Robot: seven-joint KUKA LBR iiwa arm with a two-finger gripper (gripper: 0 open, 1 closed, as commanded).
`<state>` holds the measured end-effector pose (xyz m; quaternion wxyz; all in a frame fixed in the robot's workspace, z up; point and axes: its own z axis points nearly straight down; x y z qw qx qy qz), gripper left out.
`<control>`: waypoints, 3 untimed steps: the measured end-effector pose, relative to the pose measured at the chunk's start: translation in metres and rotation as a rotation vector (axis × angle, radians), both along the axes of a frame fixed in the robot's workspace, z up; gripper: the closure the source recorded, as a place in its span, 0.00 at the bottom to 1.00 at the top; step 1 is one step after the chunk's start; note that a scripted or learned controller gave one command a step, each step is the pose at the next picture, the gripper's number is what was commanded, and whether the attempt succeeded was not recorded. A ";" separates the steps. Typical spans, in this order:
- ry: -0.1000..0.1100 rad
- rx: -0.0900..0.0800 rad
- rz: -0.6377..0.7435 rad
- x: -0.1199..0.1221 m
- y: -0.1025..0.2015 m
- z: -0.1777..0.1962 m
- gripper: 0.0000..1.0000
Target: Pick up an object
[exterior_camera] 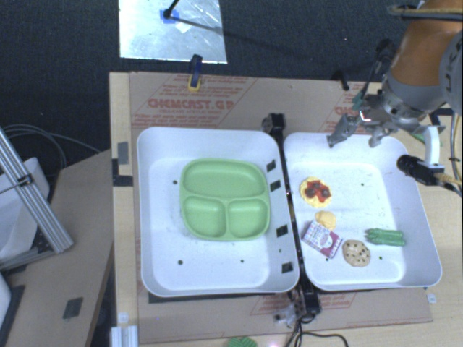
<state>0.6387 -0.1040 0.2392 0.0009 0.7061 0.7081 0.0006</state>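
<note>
Surface [217, 92] carrying two white bins side by side, landmark = right bin [416, 215]. Left bin [155, 194] touching its left wall, holding a green divided plate [223, 197], likely a drop zone. Arm [427, 42] above right bin's far-right corner, reaching in from the right. Gripper [356, 132] over the far rim of right bin, fingers spread apart, nothing between them, so apparently poised before a descent. Candidate objects all inside right bin, toward its near-left part, well apart from gripper: red-white packet [321, 238] by the left wall, pizza slice [316, 190] mid-left, green pea pod [384, 236] near-right, cookie [356, 252] near the front wall, small yellow piece [325, 218] between pizza slice and packet. Pick not yet done.
</note>
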 end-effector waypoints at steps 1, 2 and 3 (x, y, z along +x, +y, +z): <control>0.011 0.002 -0.003 -0.025 -0.005 -0.106 0.00; 0.001 0.000 -0.002 -0.022 -0.005 -0.100 0.00; 0.001 0.000 -0.002 -0.022 -0.005 -0.100 0.00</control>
